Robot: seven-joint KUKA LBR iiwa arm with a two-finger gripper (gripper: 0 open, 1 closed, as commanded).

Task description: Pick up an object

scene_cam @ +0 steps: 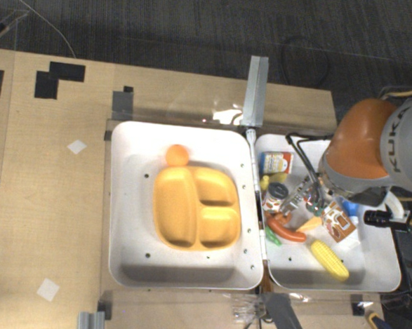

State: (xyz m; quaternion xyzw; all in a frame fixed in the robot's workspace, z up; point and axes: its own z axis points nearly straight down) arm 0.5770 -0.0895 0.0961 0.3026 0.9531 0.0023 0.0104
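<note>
My gripper (pixel 302 204) reaches down into the right bin (pixel 374 277), among a pile of small items. Right under and beside it lie a red chili-shaped toy (pixel 287 233), a dark round can (pixel 277 192) and a brown printed packet (pixel 337 223). A yellow corn cob (pixel 329 259) rests toward the bin's front. A small white carton with red and yellow print (pixel 275 162) stands at the bin's back left. The wrist's grey body and orange band (pixel 359 139) hide the back right part of the bin.
The left bin (pixel 122 253) holds a yellow divided tray (pixel 192 205) with an orange ball (pixel 178 154) at its far edge. A metal post (pixel 255 90) rises behind the wall between the bins. A blue item (pixel 351 208) peeks out beside the packet.
</note>
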